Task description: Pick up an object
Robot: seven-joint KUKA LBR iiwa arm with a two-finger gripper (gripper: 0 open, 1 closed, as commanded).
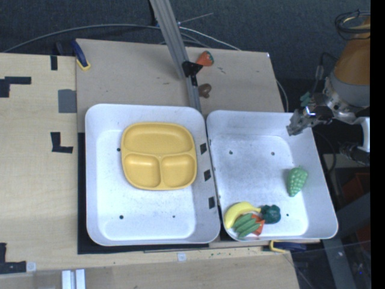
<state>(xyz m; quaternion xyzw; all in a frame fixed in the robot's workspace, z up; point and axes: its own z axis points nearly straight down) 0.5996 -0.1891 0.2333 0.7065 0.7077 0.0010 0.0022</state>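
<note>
My gripper (296, 125) hangs over the far right rim of the right bin (252, 125), at the end of the grey arm with its orange band. It is small and dark in the camera view, with nothing visible in it. A light green bumpy toy (296, 180) lies by the right wall of that bin, well below the gripper. At the bin's near edge a yellow banana (237, 210), a green bean pod with a red piece (248, 224) and a dark green broccoli (271, 214) lie bunched together.
The left bin (102, 221) bears a yellow three-compartment tray (159, 155). A grey metal pole (171, 29) slants down to the bins' shared back corner, with an orange clip (206, 58) beside it. Cables run along the bench's right side.
</note>
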